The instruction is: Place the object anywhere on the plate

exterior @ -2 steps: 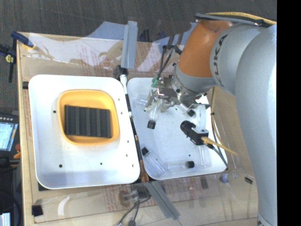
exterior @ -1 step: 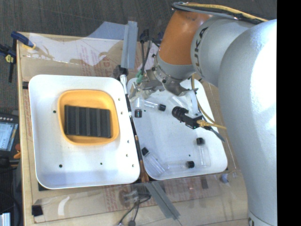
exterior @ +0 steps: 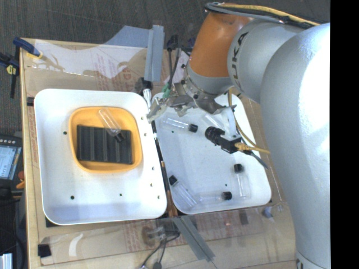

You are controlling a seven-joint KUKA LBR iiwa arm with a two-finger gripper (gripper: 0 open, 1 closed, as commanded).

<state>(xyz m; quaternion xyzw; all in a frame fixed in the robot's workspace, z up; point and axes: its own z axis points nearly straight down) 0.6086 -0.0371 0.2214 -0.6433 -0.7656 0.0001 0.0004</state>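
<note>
- Jaws (exterior: 168,101) of the grey arm are seen at the upper left corner of the right-hand shallow white bin (exterior: 255,192); whether they are released or clenched cannot be told, since the wrist and cabling hide them.
- One clear plastic tube with a black cap (exterior: 111,123) is already seen lying on the yellow rounded plate with its dark ribbed insert (exterior: 105,140), which sits in the left-hand white bin (exterior: 56,195), well to the left of the jaws and below them.
- More clear capped tubes (exterior: 182,126) are scattered just below and to the right of the jaws, apart from one another.
- Nothing can be confirmed as gripped.
- A failed pick is judged likely: the tubes are thin, smooth and round, so one could be rolled aside or squeezed out.
- Crowding by the bin wall beside the jaws could also spoil a descent.
</note>
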